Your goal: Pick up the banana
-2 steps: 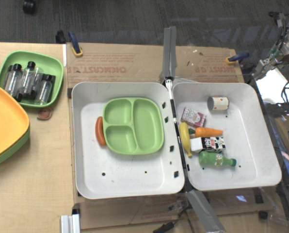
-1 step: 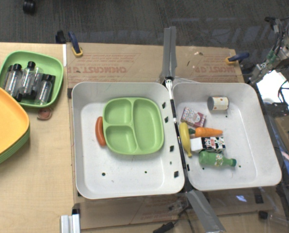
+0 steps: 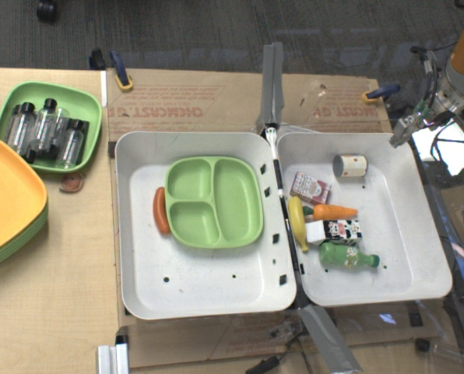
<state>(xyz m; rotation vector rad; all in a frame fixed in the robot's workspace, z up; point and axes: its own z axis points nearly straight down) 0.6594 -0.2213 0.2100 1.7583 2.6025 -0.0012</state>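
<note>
Robotics lab: bench [image 3: 53, 287] with clamps [image 3: 121, 72], carpet, chair caster [image 3: 47, 8]

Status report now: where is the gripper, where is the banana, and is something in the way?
Gripper at right bin's far right corner, holding nothing. Banana flat by that bin's left wall. Carrot and milk carton crowd its right side.

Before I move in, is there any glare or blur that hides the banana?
Camera view: the banana is evenly lit and sharp enough against the right bin; bright glare sits outside that bin near the pincer, which looks soft and blurred at the upper right.
</note>
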